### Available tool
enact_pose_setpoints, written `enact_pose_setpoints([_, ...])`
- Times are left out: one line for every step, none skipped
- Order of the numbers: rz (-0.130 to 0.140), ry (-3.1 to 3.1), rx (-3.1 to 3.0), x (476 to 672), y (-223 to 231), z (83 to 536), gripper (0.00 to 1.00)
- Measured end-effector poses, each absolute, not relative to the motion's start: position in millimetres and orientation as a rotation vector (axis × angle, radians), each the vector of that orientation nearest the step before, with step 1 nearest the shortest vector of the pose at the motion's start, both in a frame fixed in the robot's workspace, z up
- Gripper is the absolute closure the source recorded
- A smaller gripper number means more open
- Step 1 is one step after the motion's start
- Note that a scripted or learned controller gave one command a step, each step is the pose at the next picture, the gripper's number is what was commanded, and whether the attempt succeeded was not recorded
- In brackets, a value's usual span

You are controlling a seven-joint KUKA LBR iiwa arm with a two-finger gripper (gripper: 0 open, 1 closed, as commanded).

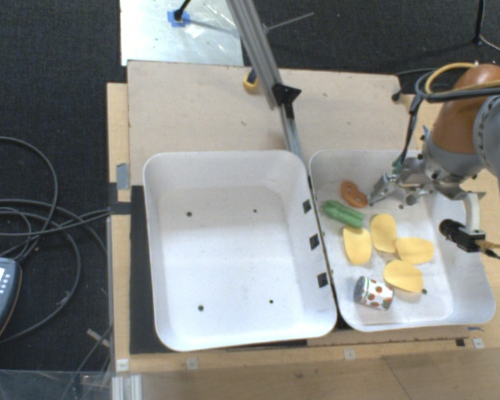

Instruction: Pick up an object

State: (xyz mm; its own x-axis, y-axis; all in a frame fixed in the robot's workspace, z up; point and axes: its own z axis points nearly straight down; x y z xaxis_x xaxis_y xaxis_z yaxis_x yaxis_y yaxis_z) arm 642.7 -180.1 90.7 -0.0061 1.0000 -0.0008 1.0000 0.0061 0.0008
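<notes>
- Objects for picking all lie in the right bin (471, 307): four yellow pieces (389, 252) clustered mid-bin, a green piece (343, 215) and an orange-red piece (354, 194) towards its left wall, and a small spotted cup (373, 293) on its side near the front edge.
- Worktop (200, 111) extends bare behind both bins.
- Left bin (225, 248) offers a broad open floor.
- Right bin has free floor along its right side and front right corner.
- Arm (475, 119) comes in from the right, covering the bin's back right corner.
- Gripper (389, 186) sits low, just beside the orange-red piece; nothing visible between its fingers, and I cannot tell how far apart they stand.
</notes>
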Motion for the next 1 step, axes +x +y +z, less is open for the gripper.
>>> enact_pose_setpoints([0.002, 2.229, 2.208, 643.7, -180.2, 102.2, 1.00])
